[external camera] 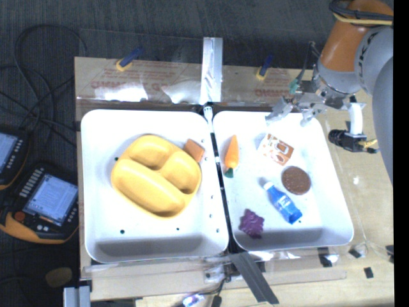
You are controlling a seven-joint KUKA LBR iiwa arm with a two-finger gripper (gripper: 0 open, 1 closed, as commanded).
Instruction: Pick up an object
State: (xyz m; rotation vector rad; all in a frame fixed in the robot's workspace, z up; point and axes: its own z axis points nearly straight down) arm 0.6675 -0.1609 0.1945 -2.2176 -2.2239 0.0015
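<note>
The right bin (332, 190) holds an orange carrot (231, 152) by its left wall, a white and orange carton (276, 149), a brown round disc (296, 180), a blue bottle (283, 203) and a purple grape bunch (252, 223). My gripper (293, 112) hovers over the bin's far edge, up and right of the carton. It is open, its two fingers spread apart with nothing between them. The grey arm with its orange band (342, 50) comes in from the upper right.
The left bin (96, 222) carries a large yellow lumpy object (155, 174) and a small orange block (194, 149) at its right. A metal divider (211, 62) stands behind the bins. Cables and handheld devices (45, 200) lie left of the bench.
</note>
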